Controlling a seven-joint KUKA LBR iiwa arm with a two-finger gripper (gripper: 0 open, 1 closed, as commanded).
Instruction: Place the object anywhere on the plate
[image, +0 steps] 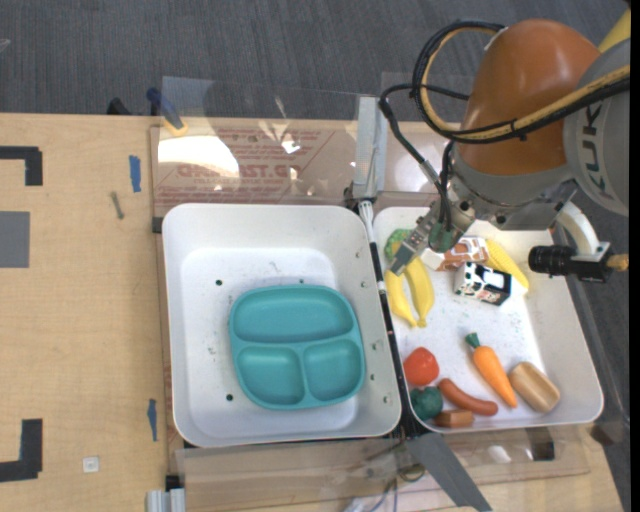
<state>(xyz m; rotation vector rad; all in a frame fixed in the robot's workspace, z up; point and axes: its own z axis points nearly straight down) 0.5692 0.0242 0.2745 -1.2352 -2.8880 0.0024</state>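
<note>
**A:** Where the gripper (418, 243) hangs over the back left corner of the right bin (580, 385), how do its fingers stand?

**B:** I cannot tell. They are small and dark against the clutter below, and whether there is a gap between them is not clear. Nothing shows plainly between them.

**A:** What lies just under them?

**B:** A green object (398, 241) at the bin's rear left, and beside it a pair of yellow bananas (412, 291) lying lengthwise along the left wall. The tips sit just above these; whether they touch either one, I cannot tell.

**A:** And further out?

**B:** Just right of the gripper lie a small orange-and-white packet (466, 252), a black-and-white toy (485, 284) and a yellow piece (506, 264) close together. Toward the front of the bin lie a red tomato (421, 366), a dark green piece (427, 401), a red sausage (467, 396), an orange carrot (491, 368) and a tan bread roll (534, 386).

**A:** The plate?

**B:** The teal plate (296, 344), with three compartments, lies flat in the left bin (200, 250), well apart from the gripper. The objects all sit in the right bin.

**A:** The arm?

**B:** Its orange band (530, 90) rises at the upper right, black cables (440, 60) looping beside it.
</note>
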